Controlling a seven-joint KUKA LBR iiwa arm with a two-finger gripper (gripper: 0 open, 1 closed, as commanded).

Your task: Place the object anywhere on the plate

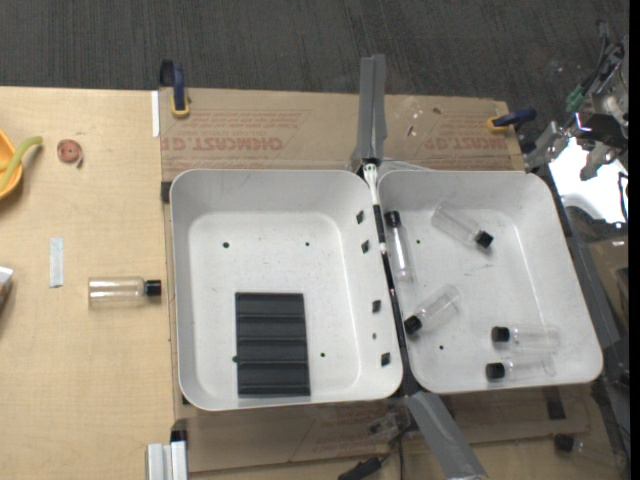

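Note:
A dark ribbed rectangular plate [271, 344] lies flat on the floor of the left bin [200, 268], near its front wall. Several clear vials with black caps lie on their sides in the right bin [560, 258]. One vial [398, 243] rests along the bin's left wall. Another vial [462, 226] is toward the back, and a third [432, 310] lies near the middle. Two more vials [525, 337] [515, 369] sit close together at the front right.
On the bench to the left lie a spare clear vial [123, 289], a small red disc [68, 150] and an orange and yellow item [10, 163] at the edge. Blue clamps [173, 83] [510, 120] hold the cardboard behind the bins. Cluttered equipment [592, 118] stands at the far right.

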